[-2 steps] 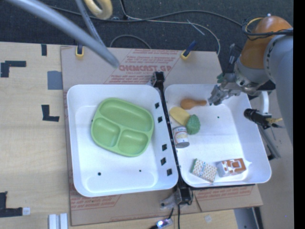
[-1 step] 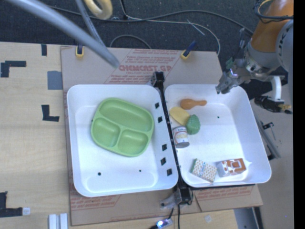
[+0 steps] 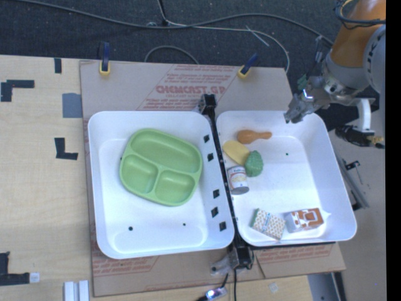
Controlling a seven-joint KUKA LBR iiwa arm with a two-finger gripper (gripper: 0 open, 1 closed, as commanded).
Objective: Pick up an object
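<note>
Gripper (image 3: 294, 116) is sitting at the far right corner of the right bin (image 3: 326, 187), right over its rim, hanging off the grey arm (image 3: 351, 55) with the orange band. Can't tell from this angle how the gripper is set; nothing is showing in its grasp.

Everything pickable is lying nearer the camera and to the left of the gripper:
- orange drumstick-shaped toy (image 3: 253, 135) is the closest item, just left of the gripper and slightly nearer the camera, lying across the bin.
- yellow block (image 3: 235, 150) is resting further left, touching the green leafy toy (image 3: 254, 163) at its lower right.
- small can (image 3: 237, 179) is lying just below those two, against the divider between the bins.
- patterned packet (image 3: 268, 223) and orange-and-white box (image 3: 304, 219) are sitting side by side near the bin's front edge, well apart from the gripper.

Left bin (image 3: 106, 168) is holding a green compartment tray (image 3: 161, 166), far left of the gripper. Both bins are sitting on a cardboard sheet (image 3: 182, 93) clamped at the back.
</note>
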